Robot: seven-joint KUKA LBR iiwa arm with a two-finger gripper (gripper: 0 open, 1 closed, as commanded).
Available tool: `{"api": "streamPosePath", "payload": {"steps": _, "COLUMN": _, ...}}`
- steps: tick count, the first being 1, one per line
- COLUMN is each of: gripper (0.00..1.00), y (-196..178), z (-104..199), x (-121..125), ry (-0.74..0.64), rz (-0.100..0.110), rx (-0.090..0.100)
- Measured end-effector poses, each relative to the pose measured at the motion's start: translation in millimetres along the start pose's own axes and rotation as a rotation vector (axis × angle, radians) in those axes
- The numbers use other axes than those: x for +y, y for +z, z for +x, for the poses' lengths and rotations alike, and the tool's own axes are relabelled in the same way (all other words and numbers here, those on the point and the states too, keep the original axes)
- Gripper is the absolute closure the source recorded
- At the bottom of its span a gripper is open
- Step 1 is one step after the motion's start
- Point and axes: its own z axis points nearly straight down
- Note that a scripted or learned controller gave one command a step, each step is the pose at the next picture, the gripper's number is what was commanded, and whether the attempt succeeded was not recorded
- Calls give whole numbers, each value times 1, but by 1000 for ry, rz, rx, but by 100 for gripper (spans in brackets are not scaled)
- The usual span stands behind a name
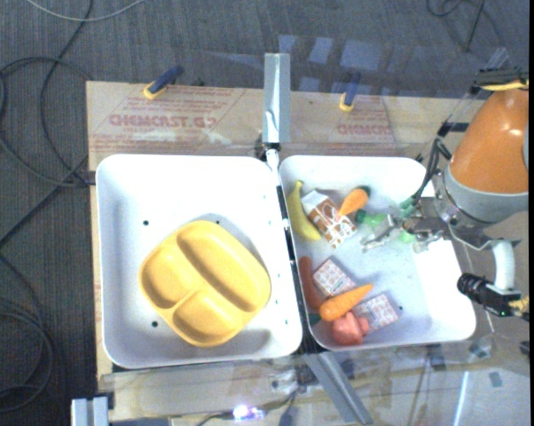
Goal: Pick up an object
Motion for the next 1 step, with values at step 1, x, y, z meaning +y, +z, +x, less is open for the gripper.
{"api": "streamPosePath", "payload": {"steps": 1, "gripper": 0, "y": 55, "z": -13, "x": 76, "ry": 9, "rz": 0, "rx": 1}}
